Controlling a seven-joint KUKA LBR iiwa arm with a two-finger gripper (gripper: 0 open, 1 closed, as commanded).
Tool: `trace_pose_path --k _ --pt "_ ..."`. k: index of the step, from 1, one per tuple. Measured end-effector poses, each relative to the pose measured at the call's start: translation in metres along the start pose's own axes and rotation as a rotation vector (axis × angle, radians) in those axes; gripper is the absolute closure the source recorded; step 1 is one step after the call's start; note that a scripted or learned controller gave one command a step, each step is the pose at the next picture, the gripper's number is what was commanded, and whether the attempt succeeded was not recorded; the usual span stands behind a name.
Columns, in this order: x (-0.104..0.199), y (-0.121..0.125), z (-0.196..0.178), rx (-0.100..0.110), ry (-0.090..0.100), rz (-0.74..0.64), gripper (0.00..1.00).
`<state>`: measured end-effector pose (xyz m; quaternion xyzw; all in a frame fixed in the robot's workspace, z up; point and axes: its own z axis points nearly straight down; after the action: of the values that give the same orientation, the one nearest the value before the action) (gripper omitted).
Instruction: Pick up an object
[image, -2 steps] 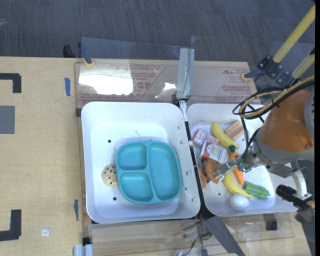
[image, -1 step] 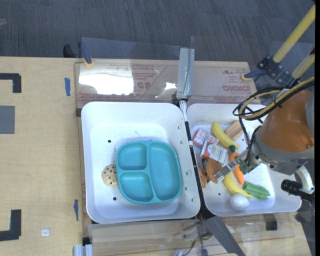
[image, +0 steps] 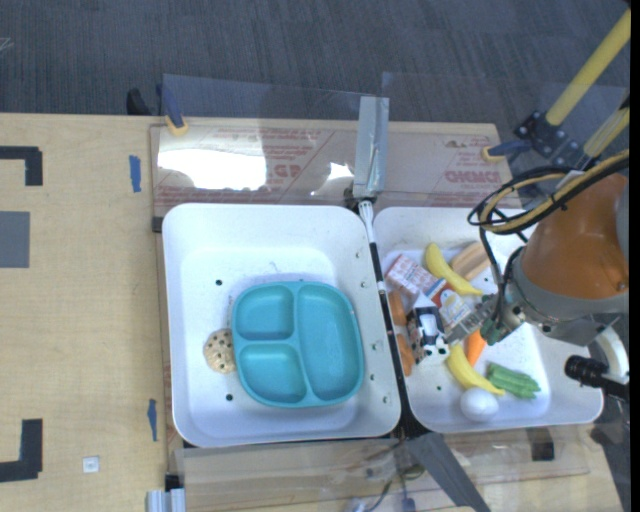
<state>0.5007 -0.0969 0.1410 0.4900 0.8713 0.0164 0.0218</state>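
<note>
The right bin (image: 560, 400) holds several toy foods: a yellow banana (image: 444, 267) next to a tan bread piece (image: 472, 262), a red-and-white packet (image: 410, 274), a second banana (image: 468, 372), an orange carrot (image: 476, 346), a green vegetable (image: 514, 381) and a white egg (image: 479, 404). My gripper (image: 432, 335) is low over this bin's left side, close to the divider, just left of the carrot and above the second banana. An orange strip (image: 404, 345) lies along the divider beside it. The arm's wrist hides what is directly beneath it.
The left bin (image: 190, 250) carries a teal three-compartment plate (image: 296, 342) with a speckled cookie (image: 219, 350) at its left edge. A clear plastic wall (image: 270, 150) stands behind the bins. The orange-banded arm (image: 580, 245) and cables (image: 530, 200) cover the right bin's right side.
</note>
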Motion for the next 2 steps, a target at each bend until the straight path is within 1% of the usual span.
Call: trace_pose_path --k 1,2 --pt "-0.0161 -0.0127 0.0408 0.021 -0.008 0.125 1.00" --pt "-0.0199 -0.0190 0.0439 0.030 -0.015 0.133 0.00"
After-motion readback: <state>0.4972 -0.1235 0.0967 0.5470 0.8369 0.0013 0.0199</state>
